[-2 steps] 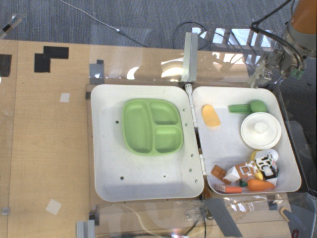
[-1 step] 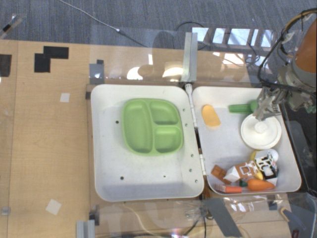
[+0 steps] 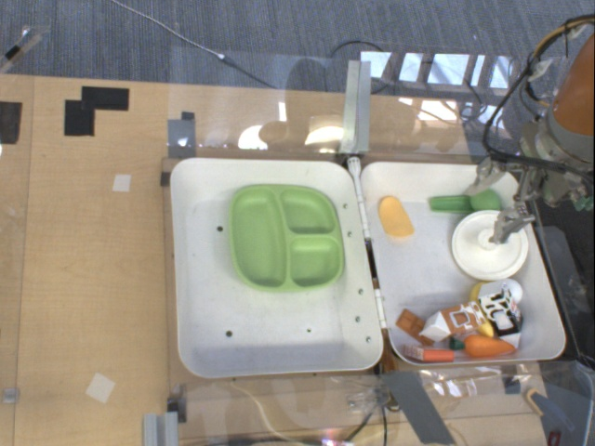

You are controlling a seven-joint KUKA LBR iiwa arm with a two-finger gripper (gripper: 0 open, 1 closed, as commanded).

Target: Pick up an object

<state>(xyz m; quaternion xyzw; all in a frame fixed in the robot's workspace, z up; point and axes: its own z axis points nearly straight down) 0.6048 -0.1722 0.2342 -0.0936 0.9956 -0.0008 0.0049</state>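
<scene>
Approach step: the gripper [image 3: 507, 214] hangs over the white plate [image 3: 487, 249], fingers apart, nothing between them; next, descend and close.

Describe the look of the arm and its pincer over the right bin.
The arm is grey metal with an orange band above the wrist, and black cables loop around it. Its pincer ends in slim, pale grey metallic fingers.
</scene>
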